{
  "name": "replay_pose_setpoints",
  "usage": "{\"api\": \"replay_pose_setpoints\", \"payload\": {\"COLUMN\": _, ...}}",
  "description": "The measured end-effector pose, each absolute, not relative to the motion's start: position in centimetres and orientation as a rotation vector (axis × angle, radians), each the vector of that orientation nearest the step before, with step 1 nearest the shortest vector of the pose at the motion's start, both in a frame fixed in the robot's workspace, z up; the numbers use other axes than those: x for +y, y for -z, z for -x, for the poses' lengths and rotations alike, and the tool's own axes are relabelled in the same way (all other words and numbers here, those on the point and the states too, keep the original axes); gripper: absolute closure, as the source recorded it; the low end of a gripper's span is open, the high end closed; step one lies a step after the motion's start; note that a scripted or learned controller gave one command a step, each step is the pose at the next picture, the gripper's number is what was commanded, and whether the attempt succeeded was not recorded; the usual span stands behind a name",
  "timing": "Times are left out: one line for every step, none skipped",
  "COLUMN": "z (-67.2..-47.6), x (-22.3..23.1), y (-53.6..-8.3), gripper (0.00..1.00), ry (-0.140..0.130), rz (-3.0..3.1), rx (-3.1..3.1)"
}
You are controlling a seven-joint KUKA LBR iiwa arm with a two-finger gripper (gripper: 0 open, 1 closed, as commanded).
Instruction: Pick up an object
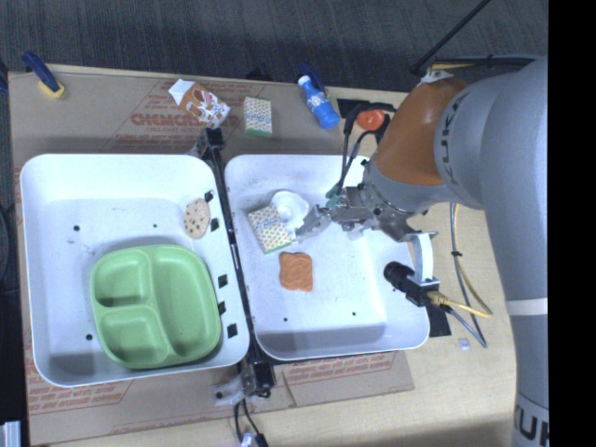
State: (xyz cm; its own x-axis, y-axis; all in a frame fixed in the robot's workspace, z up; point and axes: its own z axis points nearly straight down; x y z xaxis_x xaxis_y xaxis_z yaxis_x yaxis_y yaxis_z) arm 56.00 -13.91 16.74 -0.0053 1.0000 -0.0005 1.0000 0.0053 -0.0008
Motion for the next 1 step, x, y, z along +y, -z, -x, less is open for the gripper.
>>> {"api": "replay_pose_setpoints", "payload": {"z": -50.55, "x": -10.02, "y": -10.58, "gripper": 0.0, "ry": -0.005, "rz": 2.21, "rx": -2.225}}
